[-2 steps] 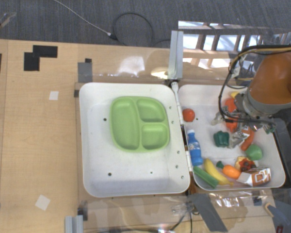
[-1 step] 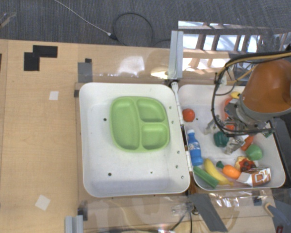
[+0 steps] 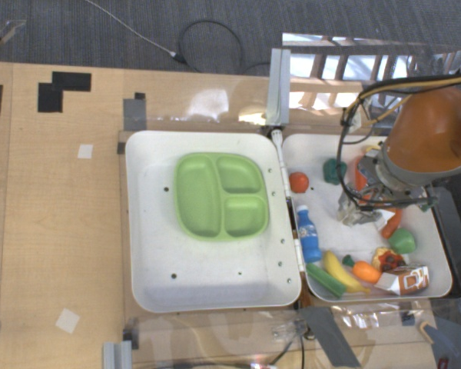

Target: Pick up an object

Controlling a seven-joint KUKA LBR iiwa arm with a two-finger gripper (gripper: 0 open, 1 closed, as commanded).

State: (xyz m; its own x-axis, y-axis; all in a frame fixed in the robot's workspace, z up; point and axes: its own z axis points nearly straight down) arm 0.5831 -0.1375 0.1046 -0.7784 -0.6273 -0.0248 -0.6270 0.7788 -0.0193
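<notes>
My gripper [image 3: 358, 211] hangs low inside the right bin [image 3: 443, 271], under the arm's orange band [image 3: 430, 133]. Around it lie a red tomato [image 3: 298, 181], a dark green piece [image 3: 334, 171], a blue bottle [image 3: 307, 235] and a green round fruit [image 3: 402, 241]. A thin red-orange piece [image 3: 391, 223] lies just to the gripper's right. Along the front of the bin are a banana [image 3: 338, 270], a green cucumber [image 3: 325, 280], an orange carrot [image 3: 365, 271] and a small printed box [image 3: 406, 280]. The wrist hides what is directly beneath the gripper.
The left bin [image 3: 150, 267] holds a light green divided plate [image 3: 220, 195]. A metal divider rail [image 3: 290, 214] separates the two bins. Cables [image 3: 353, 110] loop over the arm near the right bin's back edge.
</notes>
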